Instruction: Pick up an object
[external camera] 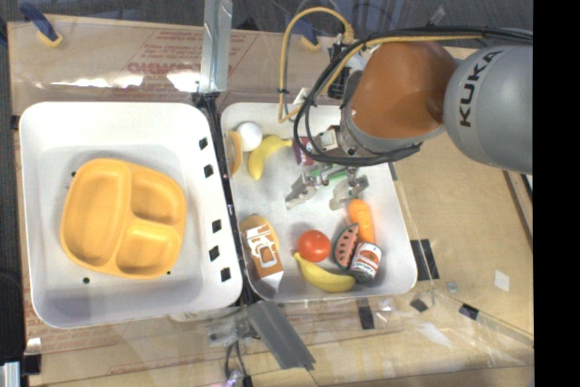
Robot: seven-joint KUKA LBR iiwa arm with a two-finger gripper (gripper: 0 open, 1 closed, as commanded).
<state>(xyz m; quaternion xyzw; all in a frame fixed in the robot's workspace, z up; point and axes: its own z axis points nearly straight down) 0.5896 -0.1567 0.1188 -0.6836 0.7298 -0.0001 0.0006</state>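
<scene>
- Reaching in from the right, the grey KUKA arm point(489, 104) bends over the right bin, its glossy orange band point(399, 91) rounded like a dome above the wrist, black and yellow cables looping beside it.
- Left bin point(36, 195): shallow, white, smooth plastic with rounded corners, holding a yellow tray point(122, 217) moulded into three compartments.
- Right bin point(399, 263): the same white plastic, touching the left bin along a black clipped seam.
- Gripper point(326, 189): pointed down over the bin's middle, metal fingers splayed a little apart, nothing between them, hovering over bare floor.
- Lower banana point(324, 276): curved, yellow, lying along the near wall.
- Upper banana point(260, 154): shorter, beside a white egg-shaped object point(248, 137) in the far-left corner.
- Brown carton point(262, 249): boxy, printed label, against the left wall.
- Carrot point(362, 217): orange, tapered, just right of the gripper.
- Red tomato point(314, 245): round, shiny, above the lower banana.
- Watermelon slice point(346, 246) and small labelled can point(366, 261): side by side below the carrot.
</scene>
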